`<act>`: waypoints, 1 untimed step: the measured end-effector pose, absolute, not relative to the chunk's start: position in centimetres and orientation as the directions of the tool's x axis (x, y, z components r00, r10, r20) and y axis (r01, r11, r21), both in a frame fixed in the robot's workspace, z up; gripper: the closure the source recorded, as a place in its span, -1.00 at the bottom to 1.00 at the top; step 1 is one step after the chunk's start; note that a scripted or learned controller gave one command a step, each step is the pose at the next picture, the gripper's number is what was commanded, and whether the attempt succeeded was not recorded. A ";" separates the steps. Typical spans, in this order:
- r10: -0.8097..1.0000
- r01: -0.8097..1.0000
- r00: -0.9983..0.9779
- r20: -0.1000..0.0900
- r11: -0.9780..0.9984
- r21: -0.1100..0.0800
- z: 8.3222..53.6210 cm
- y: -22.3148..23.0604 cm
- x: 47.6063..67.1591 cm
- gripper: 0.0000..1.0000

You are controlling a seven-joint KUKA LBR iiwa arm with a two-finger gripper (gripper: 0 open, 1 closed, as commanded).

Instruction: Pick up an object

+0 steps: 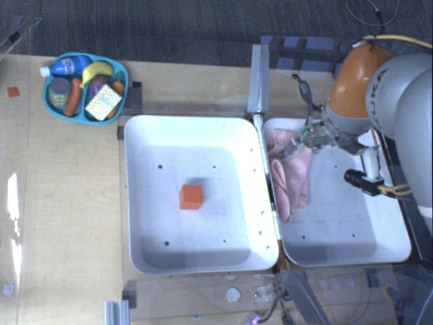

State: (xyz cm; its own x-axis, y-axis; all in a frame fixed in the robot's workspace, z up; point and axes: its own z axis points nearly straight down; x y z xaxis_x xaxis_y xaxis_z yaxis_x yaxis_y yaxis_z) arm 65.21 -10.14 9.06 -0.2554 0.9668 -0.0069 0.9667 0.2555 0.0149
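— Pincer first: where is it?

— Mine, the pincer (302, 141), sits at the upper left corner of the right bin (352, 249), down among the top folds of the pink cloth (291, 175). Whether it is spread or pressed together I cannot tell; the cloth and my own wrist blur it.

— Now largest to smallest.

— The wooden surface (67, 215) carries everything. My arm (399, 93) comes in from the right, grey with its orange band (355, 80) above the wrist. Next the two white bins side by side: the left bin (155, 147) and the right one. The pink cloth lies bunched along the right bin's left wall, running from my pincer down toward the middle of that wall. A blue tray (51, 103) of toy food sits on the surface beyond the left bin's far left corner. Smallest is the orange block (191, 197), near the middle of the left bin's floor.

— How do the cloth and block lie relative to you?

— The cloth is touching my pincer. The block is well apart, across the divider, to the left and nearer the camera.
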 end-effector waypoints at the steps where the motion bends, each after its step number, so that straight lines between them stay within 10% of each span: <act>1: 0.964 0.964 -0.265 -0.004 0.265 0.000 9.0 -9.4 67.1 -1.00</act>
State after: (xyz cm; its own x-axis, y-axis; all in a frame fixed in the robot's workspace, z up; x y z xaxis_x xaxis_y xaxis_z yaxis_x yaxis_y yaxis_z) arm 67.05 -9.41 8.99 -0.2646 0.9643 -0.0042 0.9644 0.2646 0.0000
